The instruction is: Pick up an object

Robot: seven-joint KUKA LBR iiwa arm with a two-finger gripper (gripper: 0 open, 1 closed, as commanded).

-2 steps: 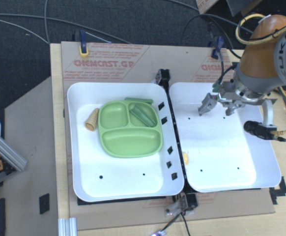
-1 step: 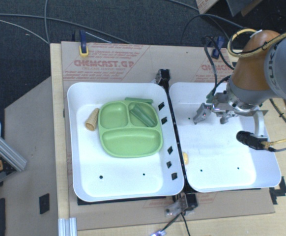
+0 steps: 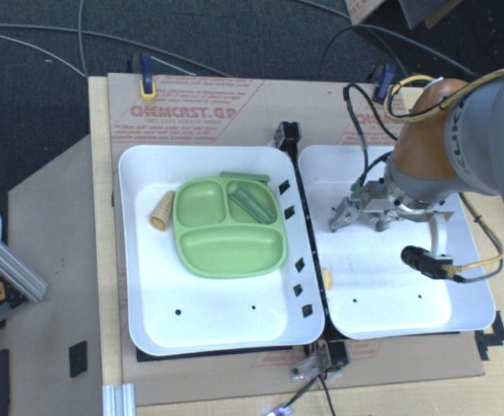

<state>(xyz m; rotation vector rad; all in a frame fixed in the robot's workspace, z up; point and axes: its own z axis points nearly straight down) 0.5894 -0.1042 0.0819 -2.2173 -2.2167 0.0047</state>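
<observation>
Nearest, at the seam between the two bins, a small yellow piece (image 3: 326, 277), lying just beside the right bin's (image 3: 408, 315) left rim. Farther in, on the left bin (image 3: 209, 319), a green divided plate (image 3: 226, 250), roughly centred. Inside its far right compartment, a darker green oblong (image 3: 254, 203), lying at a slant. Touching the plate's left edge, a tan cone (image 3: 161, 211), narrow end pointing near. Behind the plate's far rim, a flat green strip (image 3: 245, 178).

Over the right bin's middle, low above its white floor, the jaws, spread apart with nothing between them. Above them, the orange band (image 3: 421, 141) and grey arm (image 3: 490, 133), reaching in from the right. All objects well apart from the jaws, on the desk's (image 3: 191, 102) left side.
</observation>
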